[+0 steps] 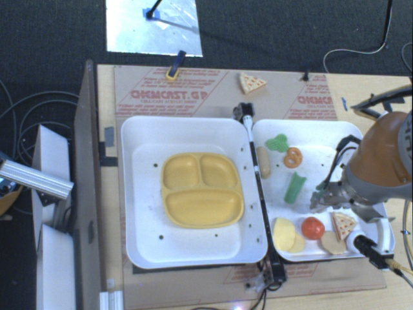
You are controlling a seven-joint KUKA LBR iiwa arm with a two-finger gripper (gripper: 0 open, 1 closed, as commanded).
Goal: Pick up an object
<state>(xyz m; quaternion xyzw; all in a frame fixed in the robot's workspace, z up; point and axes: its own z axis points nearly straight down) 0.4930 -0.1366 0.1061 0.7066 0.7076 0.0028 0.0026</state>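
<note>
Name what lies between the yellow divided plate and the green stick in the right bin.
In the camera view, between the yellow plate and the green stick lie bare white bin floor, the black divider where the bins meet, and a pale sausage-shaped piece.

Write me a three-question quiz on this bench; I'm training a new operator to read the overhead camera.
1. True or false: the yellow divided plate lies in the left bin.
2. Which toy sits outside both bins, on the cardboard behind them? A) red tomato B) pizza slice C) green stick
3. Fill in: the gripper hovers over the ______ bin.

Key
1. True.
2. B: one pizza slice lies on the cardboard, while the red tomato and green stick are in the right bin.
3. Right; it sits just right of the green stick.
</note>
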